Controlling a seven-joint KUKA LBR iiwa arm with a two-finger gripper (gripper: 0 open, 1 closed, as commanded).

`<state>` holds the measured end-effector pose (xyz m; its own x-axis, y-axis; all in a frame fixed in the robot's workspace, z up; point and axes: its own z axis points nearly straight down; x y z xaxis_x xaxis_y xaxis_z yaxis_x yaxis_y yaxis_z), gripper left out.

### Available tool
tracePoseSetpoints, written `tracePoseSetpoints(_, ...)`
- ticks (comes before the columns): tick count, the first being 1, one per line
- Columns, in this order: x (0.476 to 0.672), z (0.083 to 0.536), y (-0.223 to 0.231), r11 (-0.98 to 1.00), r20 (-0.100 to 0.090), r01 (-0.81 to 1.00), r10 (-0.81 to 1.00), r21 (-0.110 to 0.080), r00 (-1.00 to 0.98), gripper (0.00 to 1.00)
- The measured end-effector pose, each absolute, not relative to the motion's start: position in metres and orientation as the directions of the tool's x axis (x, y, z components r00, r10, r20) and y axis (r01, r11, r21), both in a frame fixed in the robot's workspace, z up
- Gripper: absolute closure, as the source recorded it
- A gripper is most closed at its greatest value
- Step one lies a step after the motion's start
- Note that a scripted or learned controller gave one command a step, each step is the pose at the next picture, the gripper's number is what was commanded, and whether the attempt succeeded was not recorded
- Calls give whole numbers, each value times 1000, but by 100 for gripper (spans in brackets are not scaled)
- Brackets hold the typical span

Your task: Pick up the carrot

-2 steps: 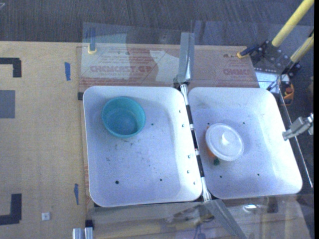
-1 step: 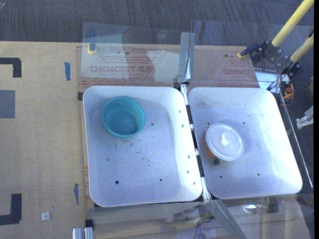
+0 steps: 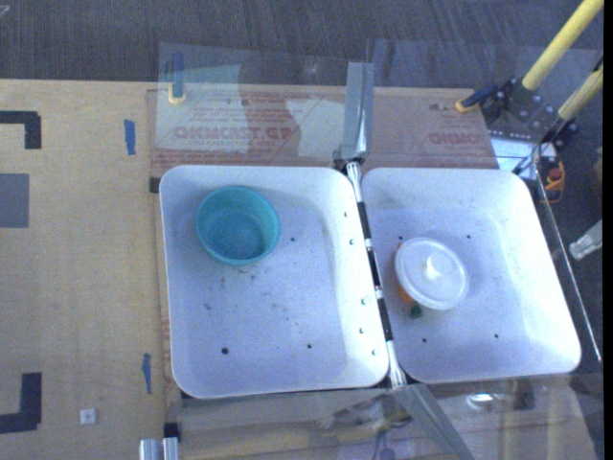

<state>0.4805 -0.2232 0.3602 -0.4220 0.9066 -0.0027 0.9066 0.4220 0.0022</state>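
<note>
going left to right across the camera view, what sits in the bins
teal bowl in the left bin → white round lid in the right bin; an orange bit, maybe the carrot, peeks out under the lid's lower left edge.

Arm, possible part: a small pale grey piece (image 3: 586,247) is showing just outside the right wall of the right bin (image 3: 498,305), about level with its middle. Whether it is robot hardware cannot be told.
</note>
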Motion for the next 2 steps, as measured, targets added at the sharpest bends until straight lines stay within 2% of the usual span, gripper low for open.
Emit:
tracePoseSetpoints(1,480,307,-225,290,-1,957,957,1,-290,0)
tracePoseSetpoints(2,480,307,-225,290,-1,957,957,2,-290,0)
